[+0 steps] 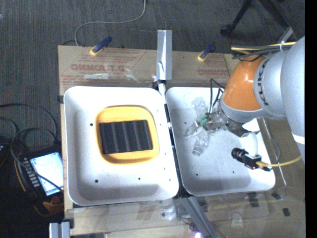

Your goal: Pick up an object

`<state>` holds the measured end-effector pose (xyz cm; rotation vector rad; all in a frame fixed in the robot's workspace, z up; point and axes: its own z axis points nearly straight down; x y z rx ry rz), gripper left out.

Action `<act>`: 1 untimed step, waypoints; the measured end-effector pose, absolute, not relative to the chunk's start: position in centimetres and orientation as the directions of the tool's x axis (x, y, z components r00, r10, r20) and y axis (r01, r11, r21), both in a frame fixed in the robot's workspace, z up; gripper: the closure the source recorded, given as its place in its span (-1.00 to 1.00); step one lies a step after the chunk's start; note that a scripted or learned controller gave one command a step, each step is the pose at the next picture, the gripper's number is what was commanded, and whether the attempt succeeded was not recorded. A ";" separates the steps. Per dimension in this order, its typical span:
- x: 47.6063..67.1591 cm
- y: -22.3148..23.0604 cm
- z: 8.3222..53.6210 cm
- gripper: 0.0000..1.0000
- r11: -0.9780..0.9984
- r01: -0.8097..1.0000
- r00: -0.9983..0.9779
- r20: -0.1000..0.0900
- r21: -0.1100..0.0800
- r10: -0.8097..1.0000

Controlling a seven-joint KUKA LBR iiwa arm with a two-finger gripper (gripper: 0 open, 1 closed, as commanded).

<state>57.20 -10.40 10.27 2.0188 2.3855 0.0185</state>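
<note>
1. Grey arm with an orange band (pixel 242 86): it ends in one gripper (pixel 214 122), low over the right bin (pixel 218 180). The wrist hides its tip, so how far open it is, and whether it has hold of anything, cannot be told.
2. Clear crumpled plastic pieces (pixel 200 144): these are the likeliest things to pick. They lie in the right bin just beside the gripper, all on its side facing the left bin (pixel 79 108). Three clumps can be made out: one beyond the gripper toward the bench's back edge, one level with it, and one nearer the bench's front edge. Whether they are separate or joined cannot be told. No long axis is clear.
3. Small green piece (pixel 203 119): one, lying between the gripper and the middle clump, closest of all. Whether it touches the gripper is unclear.
4. Judgement: the coming move turns on a short shift from the gripper toward the left bin.
5. Yellow tray (pixel 105 119) with a black ribbed insert (pixel 126 137): one of each, well apart from the gripper, in the left bin.
6. Bins: two. Blue-handled clamps (pixel 100 45): two, on the bench's back edge, far from the gripper.
</note>
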 end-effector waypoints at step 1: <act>55.8 -10.1 9.2 -1.00 0.170 0.985 -0.169 -0.009 0.019 0.986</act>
